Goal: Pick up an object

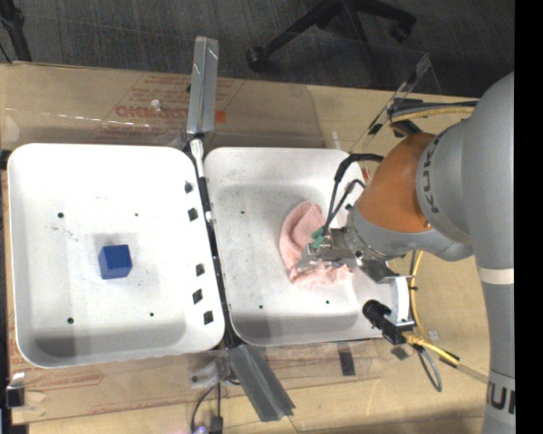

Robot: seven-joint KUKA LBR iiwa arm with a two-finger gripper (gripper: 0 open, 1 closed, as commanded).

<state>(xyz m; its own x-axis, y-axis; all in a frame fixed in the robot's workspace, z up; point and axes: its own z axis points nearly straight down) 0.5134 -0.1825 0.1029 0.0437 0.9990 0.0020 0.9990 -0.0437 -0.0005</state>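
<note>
The claw is sitting on a pink cloth in the right bin; its grip is unclear. A blue cube is lying at 9 o'clock in the left bin.

The grey arm carries an orange band, black cables and a yellow wire.

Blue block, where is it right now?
The blue block sits in the left bin, a bit left of the middle, far from the pink cloth and gripper in the right bin.
</note>
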